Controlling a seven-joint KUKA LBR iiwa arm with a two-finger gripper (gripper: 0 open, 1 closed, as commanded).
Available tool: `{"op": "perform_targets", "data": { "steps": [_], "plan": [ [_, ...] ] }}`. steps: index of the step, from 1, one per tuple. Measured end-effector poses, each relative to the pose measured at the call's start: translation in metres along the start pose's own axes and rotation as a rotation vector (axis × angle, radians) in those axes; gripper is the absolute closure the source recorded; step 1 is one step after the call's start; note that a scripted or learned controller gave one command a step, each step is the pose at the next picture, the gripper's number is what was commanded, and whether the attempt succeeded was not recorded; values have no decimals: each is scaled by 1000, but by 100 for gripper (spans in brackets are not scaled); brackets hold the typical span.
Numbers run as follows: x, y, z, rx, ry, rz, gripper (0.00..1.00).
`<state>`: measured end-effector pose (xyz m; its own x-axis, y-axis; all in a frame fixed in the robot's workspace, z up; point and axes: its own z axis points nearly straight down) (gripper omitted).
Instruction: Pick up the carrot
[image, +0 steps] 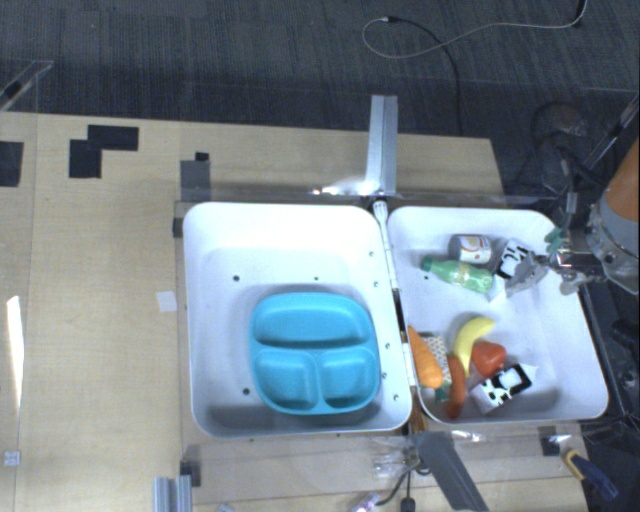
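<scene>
Camera view, fixed overhead, slanted.

Two white bins side by side on the bench. Left bin (210, 300) holds a blue divided tray (315, 350), lying flat toward the near side, three compartments visible.

Right bin (570, 340) holds the clutter. Carrot (427, 362): orange, lying in the near-left corner of the right bin, right against the wall shared with the left bin, long axis running roughly from far to near. Just beside it on the right, a slimmer red-orange piece (456, 383), kind not clear, parallel to it and touching or nearly so. Banana (470, 338) just right of and beyond the carrot, curved, with a red item (489, 356) against its near end. Black-and-white block (503, 386) at the near side, right of the red item.

Far half of the right bin: green bottle (458, 272) lying on its side, a small can (471, 247) just behind it, another black-and-white piece (513, 260) to its right.

Gripper (545, 262) reaches in from the right edge, over the far-right part of the right bin, near the black-and-white piece. Whether the pincer is released or clenched: cannot tell, detail too small and blurred. Nothing seen between it.

Carrot relative to gripper: well apart. Carrot lies toward the near-left corner, gripper at the far-right; banana and red item sit between them.
</scene>
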<state>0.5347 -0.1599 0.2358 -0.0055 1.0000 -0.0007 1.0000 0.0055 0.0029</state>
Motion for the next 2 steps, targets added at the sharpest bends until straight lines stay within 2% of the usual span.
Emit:
{"op": "perform_targets", "data": {
  "steps": [1,2],
  "plan": [
    [-25,-43,147,-9,-2,45,0],
    [-25,-40,135,-17,-3,43,100]
  ]
}}
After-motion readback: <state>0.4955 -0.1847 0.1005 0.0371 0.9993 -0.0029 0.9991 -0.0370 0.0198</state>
